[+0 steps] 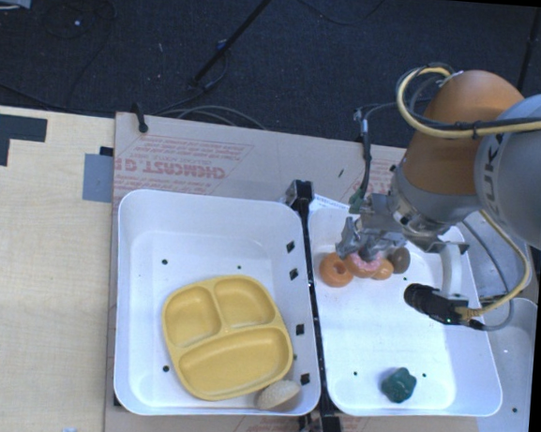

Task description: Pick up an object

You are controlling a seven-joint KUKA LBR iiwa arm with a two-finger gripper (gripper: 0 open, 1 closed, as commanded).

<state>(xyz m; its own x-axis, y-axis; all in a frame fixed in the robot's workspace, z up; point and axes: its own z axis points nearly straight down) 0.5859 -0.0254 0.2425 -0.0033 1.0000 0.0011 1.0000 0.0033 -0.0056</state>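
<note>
The gripper [367, 245] hangs low over the far left part of the right bin [373, 337], close to the far wall and near the black strip [306, 289] where the two bins meet. Whether it is clenched or released cannot be told; nothing shows as grasped.

Just under and in front of it lie a pink donut [372, 263] and, touching it on the left, an orange donut [336, 271], which sits just beside the strip. A brown piece [400, 259] lies at the pink donut's right.

The middle and near floor of this bin is open, with only a green lump [399, 384] near the front wall.

The left bin [152, 275] holds a yellow divided plate [229, 337] toward its near right. A beige stone [279, 395] touches the plate's near edge in the bin's near right corner. The far and left floor there lies bare.
</note>
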